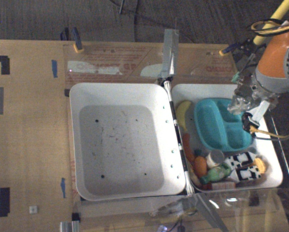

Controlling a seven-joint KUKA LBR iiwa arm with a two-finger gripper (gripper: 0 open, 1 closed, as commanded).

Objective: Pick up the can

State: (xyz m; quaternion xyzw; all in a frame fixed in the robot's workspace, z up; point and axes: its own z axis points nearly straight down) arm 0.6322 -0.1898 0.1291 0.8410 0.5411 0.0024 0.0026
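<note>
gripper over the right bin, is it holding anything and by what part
It cannot be told. The gripper sits above the teal divided tray, and nothing is visibly between its fingers. The can lies lower in the right bin, apart from it.

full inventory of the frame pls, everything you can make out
left bin: 1, white, left half of bench
right bin: 1, white, beside it, full of items
tray: 1, teal, divided, right bin, upper part
banana: 1, yellow, left of tray
can: 1, pale, below tray
orange ball: 1, left of can
cow-patterned toy: 1, black and white, right of can
green item: 1, below can, unclear
arm: 1, grey and orange, right
gripper: 1, over tray, fingers unclear
</note>
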